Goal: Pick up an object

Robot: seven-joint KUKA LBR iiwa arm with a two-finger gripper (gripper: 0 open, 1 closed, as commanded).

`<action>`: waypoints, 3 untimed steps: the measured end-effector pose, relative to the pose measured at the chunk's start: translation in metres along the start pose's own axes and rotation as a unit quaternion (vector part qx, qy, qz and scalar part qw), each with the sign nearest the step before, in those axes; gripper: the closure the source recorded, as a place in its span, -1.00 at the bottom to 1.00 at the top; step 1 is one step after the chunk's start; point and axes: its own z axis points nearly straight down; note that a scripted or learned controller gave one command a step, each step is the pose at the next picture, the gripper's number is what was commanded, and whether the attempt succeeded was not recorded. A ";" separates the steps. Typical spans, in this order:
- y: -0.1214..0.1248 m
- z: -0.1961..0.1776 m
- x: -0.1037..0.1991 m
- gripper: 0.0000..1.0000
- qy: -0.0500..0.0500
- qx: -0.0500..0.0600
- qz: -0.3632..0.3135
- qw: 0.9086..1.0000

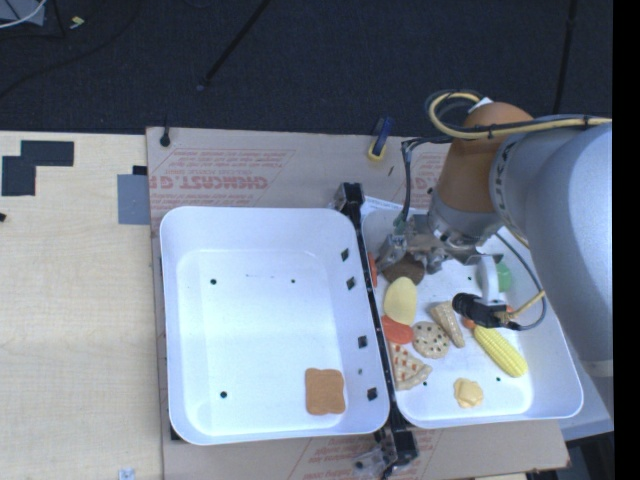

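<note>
Light fell evenly from above and the scene was bright. The two white bins, the left bin [200,268] and the right bin [545,393], were nearly washed out, their walls showing only faint grey shading. The arm [570,198] carried a soft sheen and cast a dim shadow beneath its wrist. Beyond the tabletop [70,318] the floor was dark. Detail was slightly soft and grainy.

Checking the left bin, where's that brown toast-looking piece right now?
The toast piece lies in the left bin, near its front right corner, beside the divider between the bins.
</note>
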 end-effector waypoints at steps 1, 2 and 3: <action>-0.011 0.000 0.000 -1.00 0.000 0.000 0.001 1.000; 0.000 0.000 0.001 -1.00 -0.001 0.000 0.001 1.000; -0.016 -0.001 0.002 -1.00 -0.001 -0.001 0.003 1.000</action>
